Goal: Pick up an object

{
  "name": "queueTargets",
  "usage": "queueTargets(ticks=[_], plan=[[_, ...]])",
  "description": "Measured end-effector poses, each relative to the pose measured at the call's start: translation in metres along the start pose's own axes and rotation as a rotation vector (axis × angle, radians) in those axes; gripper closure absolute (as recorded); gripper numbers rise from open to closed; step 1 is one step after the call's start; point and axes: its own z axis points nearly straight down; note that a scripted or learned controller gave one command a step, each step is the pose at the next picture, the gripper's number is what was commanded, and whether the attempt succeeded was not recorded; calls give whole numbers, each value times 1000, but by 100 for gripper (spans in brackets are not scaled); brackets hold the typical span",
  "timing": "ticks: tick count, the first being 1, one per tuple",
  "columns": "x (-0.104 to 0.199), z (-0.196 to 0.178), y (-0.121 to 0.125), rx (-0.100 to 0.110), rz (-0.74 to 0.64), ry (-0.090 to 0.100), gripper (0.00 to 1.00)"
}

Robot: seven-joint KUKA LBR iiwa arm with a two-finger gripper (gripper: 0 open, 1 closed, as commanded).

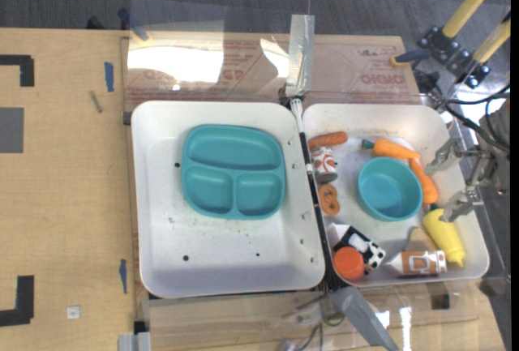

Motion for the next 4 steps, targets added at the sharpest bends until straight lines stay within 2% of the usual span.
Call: queueTargets(ticks=[1,2,4], plan=[[-13,105,-25,-4,122,11,0],[-31,126,-25,0,-74,-5,0],[-48,126,-19,-4,-429,-9,0]])
